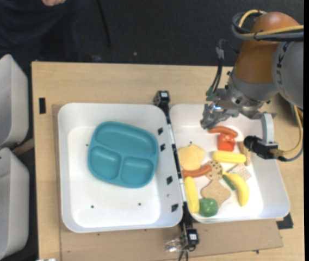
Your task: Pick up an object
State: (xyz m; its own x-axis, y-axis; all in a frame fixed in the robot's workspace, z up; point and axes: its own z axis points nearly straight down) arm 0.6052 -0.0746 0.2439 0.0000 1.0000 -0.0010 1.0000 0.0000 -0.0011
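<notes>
Wooden counter carrying two shallow white bins set side by side. The left bin holds a teal divided plate, lying flat near its centre. The right bin holds a cluster of toy foods gathered in its left and middle parts. The grey arm, with its orange band, reaches in from the right and ends over the far part of the right bin. Its pincer hangs just above the bin floor, beside the far end of a red pepper piece; how far the pincer is parted cannot be told, and no object is seen between its tips. Near the pepper lie a yellow rounded piece, a yellow corn-like bar, a red curved strip, a banana, a tan bread-shaped slice, a yellow stick and a green lump at the near edge.
</notes>
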